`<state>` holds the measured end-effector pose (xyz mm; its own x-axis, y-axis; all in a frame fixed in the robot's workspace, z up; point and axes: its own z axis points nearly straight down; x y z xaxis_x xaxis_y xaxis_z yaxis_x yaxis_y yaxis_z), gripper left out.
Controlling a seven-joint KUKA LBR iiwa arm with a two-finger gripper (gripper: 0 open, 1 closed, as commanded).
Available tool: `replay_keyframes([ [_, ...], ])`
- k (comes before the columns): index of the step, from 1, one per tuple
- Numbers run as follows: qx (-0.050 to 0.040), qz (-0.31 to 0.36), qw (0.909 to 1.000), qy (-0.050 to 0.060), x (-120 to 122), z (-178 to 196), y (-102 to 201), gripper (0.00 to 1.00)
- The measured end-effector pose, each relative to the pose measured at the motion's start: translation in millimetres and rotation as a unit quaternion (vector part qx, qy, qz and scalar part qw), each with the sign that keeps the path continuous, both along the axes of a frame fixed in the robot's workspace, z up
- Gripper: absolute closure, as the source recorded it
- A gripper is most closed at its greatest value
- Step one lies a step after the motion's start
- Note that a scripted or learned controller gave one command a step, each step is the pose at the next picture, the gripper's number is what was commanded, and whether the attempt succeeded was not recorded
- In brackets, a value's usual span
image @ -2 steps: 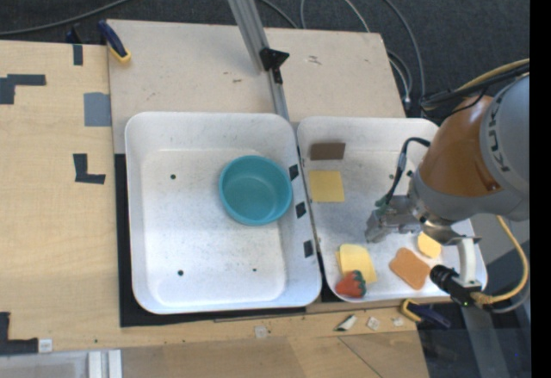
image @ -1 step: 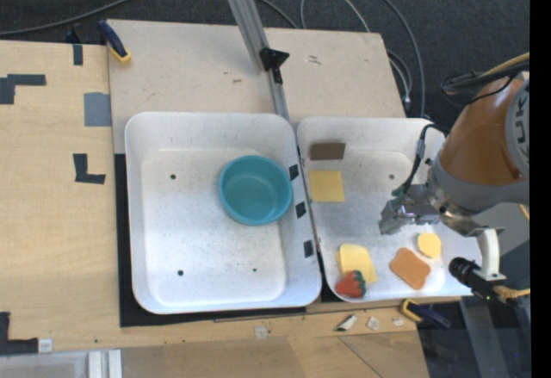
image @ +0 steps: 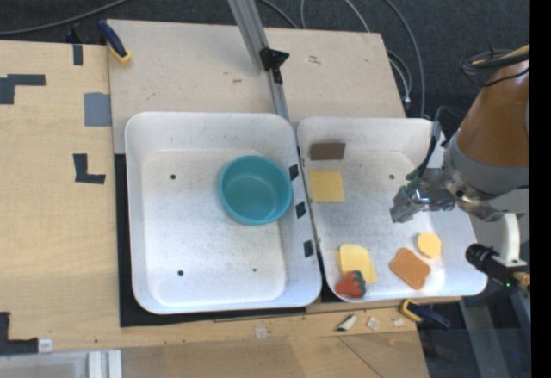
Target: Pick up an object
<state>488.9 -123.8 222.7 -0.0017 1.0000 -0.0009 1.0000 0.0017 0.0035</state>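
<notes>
While the grey arm [image: 491,139] with its orange band reaches in from three o'clock, its jaws [image: 407,206] are seen poised low over the right bin [image: 370,128], toward that bin's three o'clock side. Whether the jaws are released or clenched cannot be told from this slanted overhead view, and nothing is seen between them.

On the tabletop [image: 52,127], two shallow white bins are set side by side. A teal bowl [image: 255,189] is seated upright in the left bin [image: 146,131], toward its three o'clock edge.

Six objects are spread in the right bin. A brown block [image: 327,151] is found at eleven o'clock, with a pale yellow square [image: 326,186] just beside it at its six o'clock. A yellow piece [image: 355,259] is placed near the bin's seven o'clock corner, touched at its lower edge by a small red object [image: 349,284]. An orange slab [image: 409,268] lies at five o'clock, and a small yellow-orange piece [image: 429,244] lies just beside it at its one o'clock, near the jaws yet apart from them.
</notes>
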Motion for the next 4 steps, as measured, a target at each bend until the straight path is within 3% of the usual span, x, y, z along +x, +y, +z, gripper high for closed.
replay_keyframes([
  [4,0.0011,0.002,1.0000,0.002,120.8,-12.9,184.7,1.00],
])
